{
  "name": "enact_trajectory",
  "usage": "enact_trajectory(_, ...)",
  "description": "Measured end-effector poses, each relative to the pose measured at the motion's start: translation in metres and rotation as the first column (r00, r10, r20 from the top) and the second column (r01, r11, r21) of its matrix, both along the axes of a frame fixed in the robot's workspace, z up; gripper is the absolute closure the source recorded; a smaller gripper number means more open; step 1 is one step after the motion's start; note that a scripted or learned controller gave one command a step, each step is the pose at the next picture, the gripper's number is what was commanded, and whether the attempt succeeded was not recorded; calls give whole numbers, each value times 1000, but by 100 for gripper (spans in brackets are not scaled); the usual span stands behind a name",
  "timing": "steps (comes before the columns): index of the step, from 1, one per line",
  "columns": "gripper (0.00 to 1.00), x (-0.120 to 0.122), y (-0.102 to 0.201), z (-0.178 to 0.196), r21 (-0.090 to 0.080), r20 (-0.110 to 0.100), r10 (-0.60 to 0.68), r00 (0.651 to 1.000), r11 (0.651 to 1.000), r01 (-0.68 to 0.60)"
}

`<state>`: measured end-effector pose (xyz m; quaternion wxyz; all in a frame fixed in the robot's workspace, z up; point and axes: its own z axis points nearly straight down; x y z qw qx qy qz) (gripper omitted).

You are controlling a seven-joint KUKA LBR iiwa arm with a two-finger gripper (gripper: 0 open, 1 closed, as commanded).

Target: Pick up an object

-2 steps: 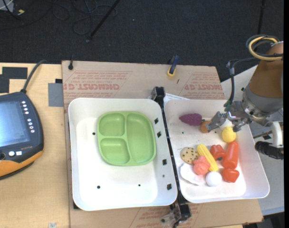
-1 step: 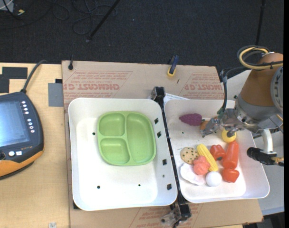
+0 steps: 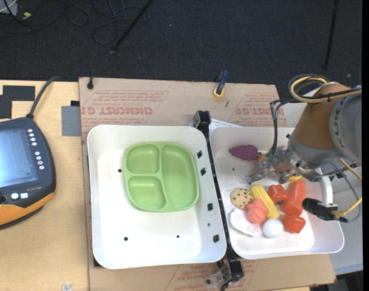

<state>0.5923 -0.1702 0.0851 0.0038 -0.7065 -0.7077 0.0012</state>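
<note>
The right bin (image 3: 330, 242) holds a heap of toy foods: a purple piece (image 3: 244, 152) at the back, a speckled cookie (image 3: 240, 197), a yellow corn cob (image 3: 264, 200), a pink fruit (image 3: 255, 211), a white ball (image 3: 272, 228) and red pieces (image 3: 294, 206). My gripper (image 3: 258, 173) is low in this bin, just behind the corn and the cookie and in front of the purple piece. The grey arm with its orange band (image 3: 318, 123) comes in from the right above it. Nothing is visibly lifted.
In the left bin (image 3: 105, 235) lies a green divided plate (image 3: 161, 176). A black clip row (image 3: 210, 180) marks the wall between the bins. A tablet-like pendant (image 3: 17, 168) sits on the bench at far left. Cables hang near the arm (image 3: 306, 86).
</note>
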Motion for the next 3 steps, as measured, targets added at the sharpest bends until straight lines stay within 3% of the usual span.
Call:
enact_trajectory(1,100,0,-2,13,-1,2,-4,1000,1000,4)
enact_trajectory(3,100,15,-4,115,-5,11,-2,1000,1000,2)
